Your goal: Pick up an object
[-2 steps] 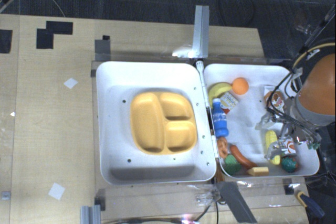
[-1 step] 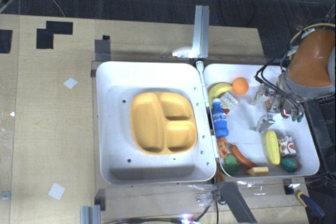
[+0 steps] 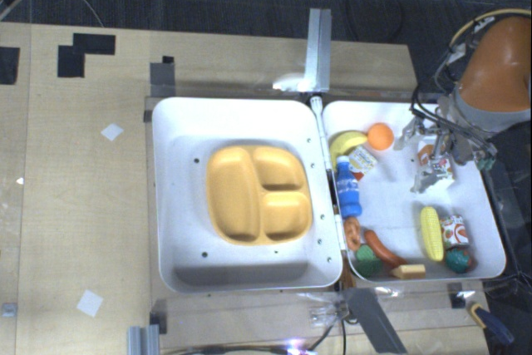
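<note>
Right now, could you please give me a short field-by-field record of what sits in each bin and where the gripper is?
left bin: yellow divided tray, lying flat in the middle
right bin: banana, orange ball, blue bottle, corn cob, hot dog, small green ball, other small items
gripper: above the right bin's far right part, over a small red and white item
grasp: cannot tell

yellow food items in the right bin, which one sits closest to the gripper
The corn cob, lying lengthwise below the gripper near the bin's right side. The banana is the other yellow piece, farther away by the divider at the bin's upper left.
</note>
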### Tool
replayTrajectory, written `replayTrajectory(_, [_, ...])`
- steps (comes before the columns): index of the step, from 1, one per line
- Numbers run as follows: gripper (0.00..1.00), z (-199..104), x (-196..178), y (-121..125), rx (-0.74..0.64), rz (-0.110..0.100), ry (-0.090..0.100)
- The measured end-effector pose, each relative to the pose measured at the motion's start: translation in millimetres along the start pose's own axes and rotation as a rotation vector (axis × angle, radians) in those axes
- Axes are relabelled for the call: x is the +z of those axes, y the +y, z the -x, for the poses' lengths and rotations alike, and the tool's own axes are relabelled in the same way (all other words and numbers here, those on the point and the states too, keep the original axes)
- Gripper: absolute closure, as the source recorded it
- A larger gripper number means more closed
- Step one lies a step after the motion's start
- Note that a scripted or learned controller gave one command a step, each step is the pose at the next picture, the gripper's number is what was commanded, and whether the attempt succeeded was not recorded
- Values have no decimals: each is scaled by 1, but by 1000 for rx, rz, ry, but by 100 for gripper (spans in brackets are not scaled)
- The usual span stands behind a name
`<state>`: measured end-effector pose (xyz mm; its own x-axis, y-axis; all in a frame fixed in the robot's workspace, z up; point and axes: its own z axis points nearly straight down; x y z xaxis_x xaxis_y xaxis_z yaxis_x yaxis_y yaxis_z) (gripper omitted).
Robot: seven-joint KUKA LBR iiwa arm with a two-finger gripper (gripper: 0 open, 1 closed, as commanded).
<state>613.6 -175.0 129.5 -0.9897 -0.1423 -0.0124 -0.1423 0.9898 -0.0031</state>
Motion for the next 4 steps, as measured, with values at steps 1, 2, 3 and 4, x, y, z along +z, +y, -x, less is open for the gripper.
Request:
replayTrajectory(1, [0, 54, -6, -37, 130, 0, -1])
replayTrajectory(2, [0, 6, 41, 7, -57, 0, 0])
replayTrajectory(3, [0, -88, 38, -21, -70, -3, 1])
replayTrajectory(4, [0, -75, 37, -19, 13, 1, 2])
